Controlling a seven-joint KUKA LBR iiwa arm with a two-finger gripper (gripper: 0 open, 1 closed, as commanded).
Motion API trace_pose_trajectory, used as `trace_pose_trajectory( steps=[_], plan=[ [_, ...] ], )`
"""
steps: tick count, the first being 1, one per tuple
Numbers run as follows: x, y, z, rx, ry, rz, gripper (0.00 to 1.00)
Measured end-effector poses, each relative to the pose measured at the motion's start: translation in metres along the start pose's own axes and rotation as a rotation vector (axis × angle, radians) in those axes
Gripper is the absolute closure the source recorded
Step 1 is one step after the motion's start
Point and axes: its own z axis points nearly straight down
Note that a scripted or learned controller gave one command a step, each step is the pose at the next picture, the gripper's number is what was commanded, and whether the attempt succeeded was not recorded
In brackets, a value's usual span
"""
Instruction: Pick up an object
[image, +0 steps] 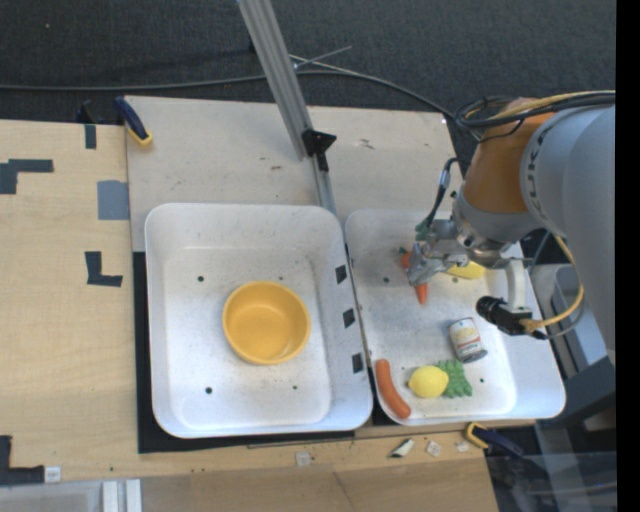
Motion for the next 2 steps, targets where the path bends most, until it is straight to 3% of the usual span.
trace_pose_trajectory(
  steps=[1, 2],
  plan=[
    [0.0, 0.001, 0.0453, -0.008, 0.0, 0.0, 0.0],
    [0.0009, 0.0002, 0.0356, -0.006, 0.001, 0.001, 1.0]
  ],
)
